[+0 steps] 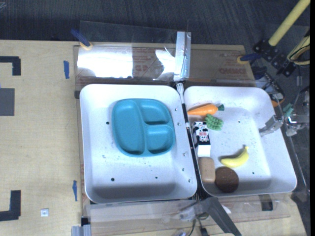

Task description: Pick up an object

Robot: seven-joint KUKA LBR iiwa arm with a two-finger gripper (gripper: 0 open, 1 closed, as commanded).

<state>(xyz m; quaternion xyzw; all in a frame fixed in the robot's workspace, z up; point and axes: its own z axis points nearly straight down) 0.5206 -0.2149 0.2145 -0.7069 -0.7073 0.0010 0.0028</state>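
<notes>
The right bin (256,95) holds several objects. An orange carrot (202,109) lies at its far left, with a green knobbly toy (214,122) just beside it. A small black-and-white printed item (201,132) rests against the left wall. Toward the front are a tan block (206,170), a brown round object (227,179) and a yellow banana (235,158). My gripper (281,121) is at the bin's right rim, apart from all of them, with nothing seen held.
The left bin (93,146) carries a blue divided plate (143,127). A clear plastic sheet (133,58) stands behind the bins. A yellow pole (291,16) and cables sit at the upper right. A divider wall (189,141) separates the bins.
</notes>
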